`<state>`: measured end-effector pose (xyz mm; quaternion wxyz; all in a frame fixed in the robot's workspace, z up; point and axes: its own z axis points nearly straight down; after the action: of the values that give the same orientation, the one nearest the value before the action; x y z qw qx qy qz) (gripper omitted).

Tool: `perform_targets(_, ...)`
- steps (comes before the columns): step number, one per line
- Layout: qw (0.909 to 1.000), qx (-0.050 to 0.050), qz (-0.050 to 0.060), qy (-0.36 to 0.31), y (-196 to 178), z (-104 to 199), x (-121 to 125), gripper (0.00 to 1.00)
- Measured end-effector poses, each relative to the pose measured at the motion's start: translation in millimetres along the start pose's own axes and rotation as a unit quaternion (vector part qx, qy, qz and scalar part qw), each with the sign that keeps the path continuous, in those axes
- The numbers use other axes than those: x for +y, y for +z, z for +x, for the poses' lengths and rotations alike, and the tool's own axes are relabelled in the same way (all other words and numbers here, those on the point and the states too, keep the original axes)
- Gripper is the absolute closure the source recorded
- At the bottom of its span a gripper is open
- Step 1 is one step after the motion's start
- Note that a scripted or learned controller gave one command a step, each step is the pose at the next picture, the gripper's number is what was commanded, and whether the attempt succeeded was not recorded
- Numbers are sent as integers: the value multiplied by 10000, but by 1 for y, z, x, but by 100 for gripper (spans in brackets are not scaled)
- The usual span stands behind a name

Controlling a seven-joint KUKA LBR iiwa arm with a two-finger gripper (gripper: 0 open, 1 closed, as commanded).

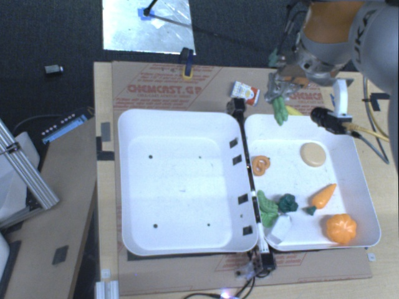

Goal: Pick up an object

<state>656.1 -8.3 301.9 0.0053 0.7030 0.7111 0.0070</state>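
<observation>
My gripper [278, 98] hangs over the far left corner of the right bin [361, 185], shut on a small green vegetable [280, 112] that dangles from its fingers above the bin's rim. A bit of yellow [293, 111] shows just beside it. Inside the right bin lie an orange pretzel [260, 164], a beige round piece [313, 154], a carrot [323, 195], an orange fruit [340, 227], a dark green broccoli [287, 202], a light green leafy piece [267, 208] and a white piece [279, 229].
The left bin [181, 179] lies beside the right one, joined at a black hinged divider [244, 167]. A small white and orange carton [244, 92] rests behind the bins. A black cabled part [327, 119] juts over the right bin's far edge.
</observation>
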Motion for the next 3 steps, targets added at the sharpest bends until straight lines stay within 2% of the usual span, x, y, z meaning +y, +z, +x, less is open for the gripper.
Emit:
perform_targets(1,10000,9,34,-6,-63,77,10,100)
perform_targets(2,10000,9,49,-3,-109,151,16,100)
perform_targets(3,10000,16,39,-2,-181,226,17,100)
